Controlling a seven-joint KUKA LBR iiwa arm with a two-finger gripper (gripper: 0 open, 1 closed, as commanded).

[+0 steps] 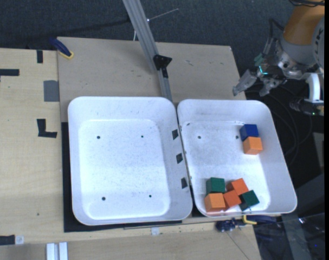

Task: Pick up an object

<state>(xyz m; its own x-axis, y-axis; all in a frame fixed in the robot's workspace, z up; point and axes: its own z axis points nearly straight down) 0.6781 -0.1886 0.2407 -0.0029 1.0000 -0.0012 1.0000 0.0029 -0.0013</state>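
At the near edge of the right bin (278, 161) lies a cluster of green and orange blocks (229, 194); farther back, a blue block (249, 130) touches an orange block (253, 145). Beyond the bin's far right corner, above the tabletop (197, 69) edge, hangs the gripper (256, 83), fingers spread, holding nothing.

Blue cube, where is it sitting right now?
The blue cube lies in the right bin, near its far right corner, touching an orange cube just in front of it.
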